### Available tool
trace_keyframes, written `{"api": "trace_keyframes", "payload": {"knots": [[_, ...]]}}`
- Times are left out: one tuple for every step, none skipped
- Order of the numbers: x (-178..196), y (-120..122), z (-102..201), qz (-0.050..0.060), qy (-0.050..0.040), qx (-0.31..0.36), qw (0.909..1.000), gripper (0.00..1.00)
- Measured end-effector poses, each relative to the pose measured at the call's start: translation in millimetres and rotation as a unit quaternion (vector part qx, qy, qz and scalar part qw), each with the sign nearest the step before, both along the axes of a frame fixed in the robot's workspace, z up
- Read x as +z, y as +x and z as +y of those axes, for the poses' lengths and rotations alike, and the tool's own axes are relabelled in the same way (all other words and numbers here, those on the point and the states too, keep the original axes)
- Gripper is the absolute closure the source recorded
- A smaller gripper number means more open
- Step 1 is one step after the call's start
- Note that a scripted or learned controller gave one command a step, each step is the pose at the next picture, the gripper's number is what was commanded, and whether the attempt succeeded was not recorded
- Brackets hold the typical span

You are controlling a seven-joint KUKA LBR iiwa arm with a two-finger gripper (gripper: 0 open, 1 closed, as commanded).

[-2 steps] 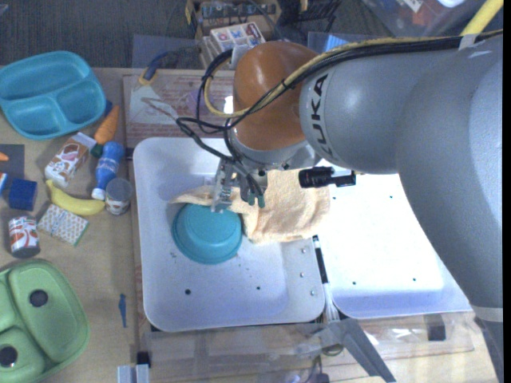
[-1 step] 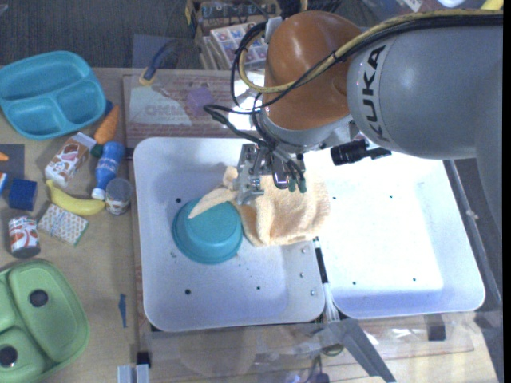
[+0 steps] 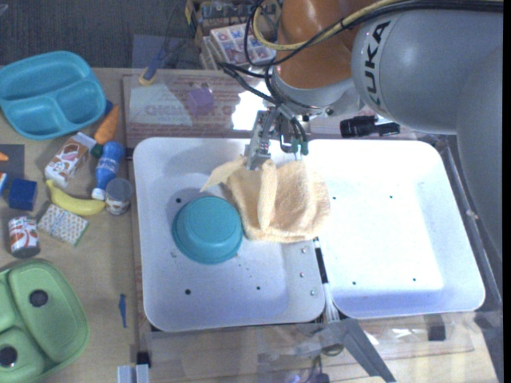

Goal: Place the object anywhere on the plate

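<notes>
Here is the grey arm (image 3: 431, 62), reaching in from the right with its orange band (image 3: 319, 22) up top, and the hand (image 3: 275, 146) is down at the far edge of the left bin (image 3: 160, 294). Its 2 fingers (image 3: 257, 146) sit right at the top of a yellow cloth (image 3: 279, 202), and the cloth's upper edge is bunched up against them. Whether the hand has actually closed on that fabric, I cannot tell from this angle; the fingers look spread a little, one pale, one with a green tip.

The cloth lies crumpled across the seam between the 2 white bins, mostly in the left one, with its right part lapping toward the right bin (image 3: 399, 254). Just beside it, touching its lower left fold, sits a teal bowl (image 3: 207, 228), upside down by the look of it, resting on a grey round plate (image 3: 177, 206) that peeks out on the left.

Off to the left on the surface (image 3: 96, 294): a blue divided tray (image 3: 52, 94), a banana (image 3: 73, 199), a blue bottle (image 3: 106, 166), a carrot (image 3: 108, 124), a small carton (image 3: 67, 159), a blue cube (image 3: 22, 193), a small can (image 3: 118, 195) and a green tray (image 3: 36, 321) at the near corner.
</notes>
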State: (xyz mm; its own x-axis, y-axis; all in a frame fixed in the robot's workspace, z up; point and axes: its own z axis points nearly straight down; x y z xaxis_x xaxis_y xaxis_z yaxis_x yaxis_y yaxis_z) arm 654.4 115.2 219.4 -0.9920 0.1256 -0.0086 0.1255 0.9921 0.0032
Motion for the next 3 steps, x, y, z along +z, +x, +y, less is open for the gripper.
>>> {"api": "trace_keyframes", "payload": {"knots": [[-33.2, -40.8, 47.7, 0.002, -0.001, 0.229, 0.9735, 1.0], [-42.4, -24.6, 22.8, 0.0, -0.0003, 0.061, 0.9981, 1.0], [-20.6, -27.0, 37.7, 0.0, 0.0005, -0.07, 0.9976, 1.0]]}}
